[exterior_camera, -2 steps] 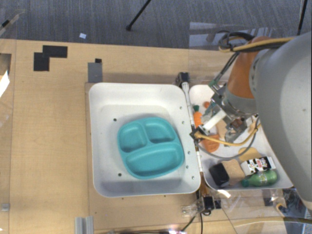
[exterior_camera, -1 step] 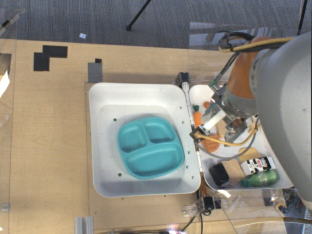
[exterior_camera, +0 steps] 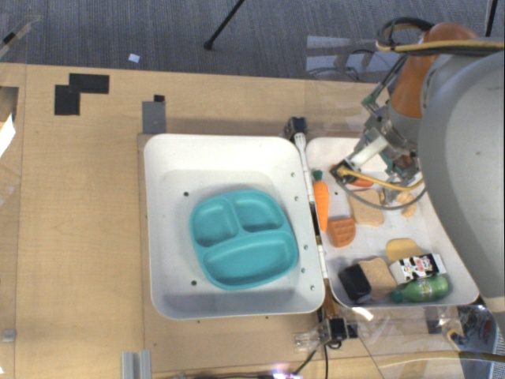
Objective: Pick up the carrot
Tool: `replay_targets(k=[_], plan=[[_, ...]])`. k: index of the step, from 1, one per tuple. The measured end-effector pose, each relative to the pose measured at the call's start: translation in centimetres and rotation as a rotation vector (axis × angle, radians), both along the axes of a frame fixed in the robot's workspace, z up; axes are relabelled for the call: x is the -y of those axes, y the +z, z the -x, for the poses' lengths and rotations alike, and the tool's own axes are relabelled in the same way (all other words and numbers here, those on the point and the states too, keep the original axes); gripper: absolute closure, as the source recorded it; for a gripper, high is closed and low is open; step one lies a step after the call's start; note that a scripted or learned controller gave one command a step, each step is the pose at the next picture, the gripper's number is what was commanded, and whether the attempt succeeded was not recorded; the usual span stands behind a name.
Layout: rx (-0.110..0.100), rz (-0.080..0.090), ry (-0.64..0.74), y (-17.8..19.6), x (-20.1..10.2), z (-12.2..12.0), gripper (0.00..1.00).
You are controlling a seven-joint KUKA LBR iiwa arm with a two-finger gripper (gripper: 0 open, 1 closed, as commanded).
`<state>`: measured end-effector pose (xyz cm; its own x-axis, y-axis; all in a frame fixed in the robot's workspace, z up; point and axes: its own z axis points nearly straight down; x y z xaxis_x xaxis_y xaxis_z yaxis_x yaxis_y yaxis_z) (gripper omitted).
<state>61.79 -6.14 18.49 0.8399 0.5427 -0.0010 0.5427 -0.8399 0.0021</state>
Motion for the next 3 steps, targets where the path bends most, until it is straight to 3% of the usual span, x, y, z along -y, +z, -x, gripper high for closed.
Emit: replay_targets(k=[1, 2, 3], plan=[[-0.004, -0.007, -0.123, -0.1, -5.3, 1.9, 0.0], [-0.004, -0.006, -0.189, -0.1, -5.8, 8.1, 0.0], [0.001, -0.001, -0.279, 0.0, 0.6, -0.8, 0.0]])
